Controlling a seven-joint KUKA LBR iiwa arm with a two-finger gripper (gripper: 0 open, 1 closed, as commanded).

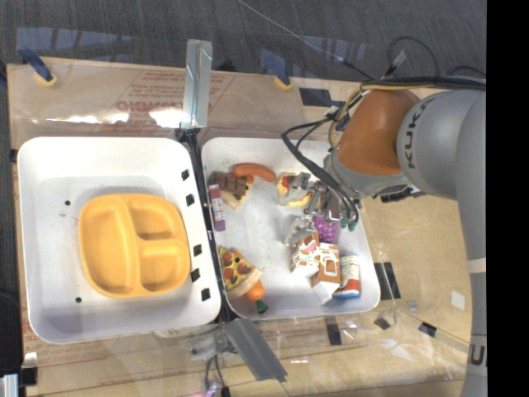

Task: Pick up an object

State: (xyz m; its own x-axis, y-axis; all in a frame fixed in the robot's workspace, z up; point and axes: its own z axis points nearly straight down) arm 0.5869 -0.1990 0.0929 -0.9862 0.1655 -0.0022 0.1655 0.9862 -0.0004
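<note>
Reach-in stage by the looks of it, nothing lifted yet. Hand (318,213) down low in the right bin (273,300), right over the purple grapes (328,229) and just above the carton (315,257). Can't tell if spread or pinched, too cluttered. Sausage (253,171) and pizza slice (235,267) well apart. Next: settle on one item, close, lift straight up.
</note>
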